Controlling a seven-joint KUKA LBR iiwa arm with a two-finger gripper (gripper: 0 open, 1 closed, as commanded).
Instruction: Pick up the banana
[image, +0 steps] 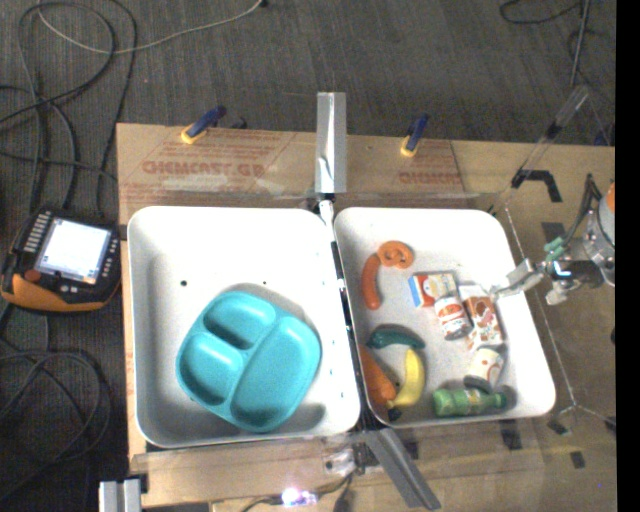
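Arm (590, 255) at right bin (520, 240) edge, well off banana (410, 375).

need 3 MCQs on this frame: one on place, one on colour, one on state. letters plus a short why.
1. Which bin holds the banana?
A. the view's left bin
B. the view's right bin
C. neither

2. What colour is the divided tray?
A. red
B. teal
C. black

3. How does the green bottle lie?
A. on its side
B. upright
C. on the tray

Answers: 1 B, it lies near the right bin's front, beside a carrot. 2 B, teal, in the left bin. 3 A, its length runs flat along the bin floor.
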